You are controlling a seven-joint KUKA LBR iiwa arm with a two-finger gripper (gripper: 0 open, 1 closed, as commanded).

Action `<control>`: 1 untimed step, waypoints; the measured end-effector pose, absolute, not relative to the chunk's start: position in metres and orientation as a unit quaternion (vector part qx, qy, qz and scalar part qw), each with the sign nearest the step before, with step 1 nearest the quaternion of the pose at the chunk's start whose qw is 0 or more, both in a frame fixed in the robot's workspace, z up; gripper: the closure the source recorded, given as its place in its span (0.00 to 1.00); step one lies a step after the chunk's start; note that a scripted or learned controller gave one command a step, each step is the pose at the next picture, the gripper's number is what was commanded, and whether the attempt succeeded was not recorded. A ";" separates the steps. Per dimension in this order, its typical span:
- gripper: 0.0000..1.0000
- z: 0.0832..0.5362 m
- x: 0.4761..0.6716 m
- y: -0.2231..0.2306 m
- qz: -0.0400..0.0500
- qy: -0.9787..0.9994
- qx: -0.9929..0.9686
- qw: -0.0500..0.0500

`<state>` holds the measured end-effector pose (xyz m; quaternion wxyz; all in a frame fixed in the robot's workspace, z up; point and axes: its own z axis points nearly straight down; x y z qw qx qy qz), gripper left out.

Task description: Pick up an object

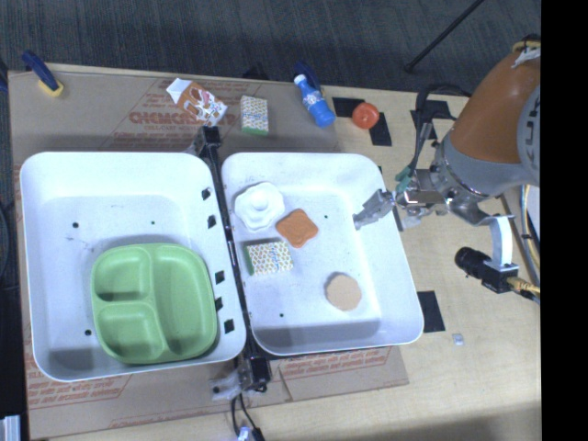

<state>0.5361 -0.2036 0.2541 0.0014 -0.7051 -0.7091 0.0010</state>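
The right bin (395, 288) holds a white rounded object (259, 205), an orange piece (297, 228), a small patterned block (269, 257) and a tan round disc (344, 292). My gripper (380, 200) hangs over the bin's right wall, to the right of the orange piece and apart from every object. Nothing is held in it. The grey arm with its orange band (501, 108) reaches in from the right.
A green compartment tray (152, 301) lies in the left bin (46, 182). On the cardboard behind the bins lie a blue bottle (315, 102), an orange-red ball (366, 115), a snack packet (196, 102) and a small patterned box (254, 115). A blue clip (41, 72) sits far left.
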 end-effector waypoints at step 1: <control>0.00 0.108 0.517 -0.181 0.002 -0.710 -0.705 0.003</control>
